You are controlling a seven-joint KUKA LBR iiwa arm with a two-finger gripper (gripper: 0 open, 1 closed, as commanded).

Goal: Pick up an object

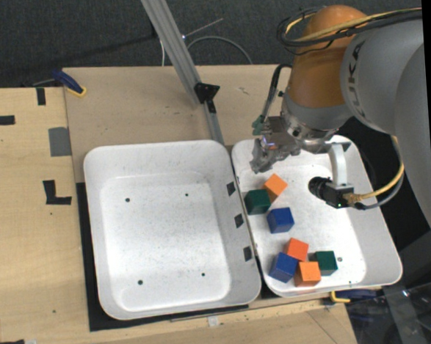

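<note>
Two shallow white bins with rounded corners and a finely speckled finish are seen side by side on the wooden bench [29,239]; the left bin [101,168] is the wider. The blocks are gathered in the right bin [375,245]: small matte cubes, an orange cube [275,185] touching a green cube [258,200], a blue cube [281,219] just below, and further blue, orange and green ones clustered nearer the front edge. The metallic gripper [262,159] is held over the bin's back left corner, just above the orange cube; whether its fingers are apart or together cannot be told.

A robotics lab: taped plywood bench [27,217], two white bins [156,161]
</note>
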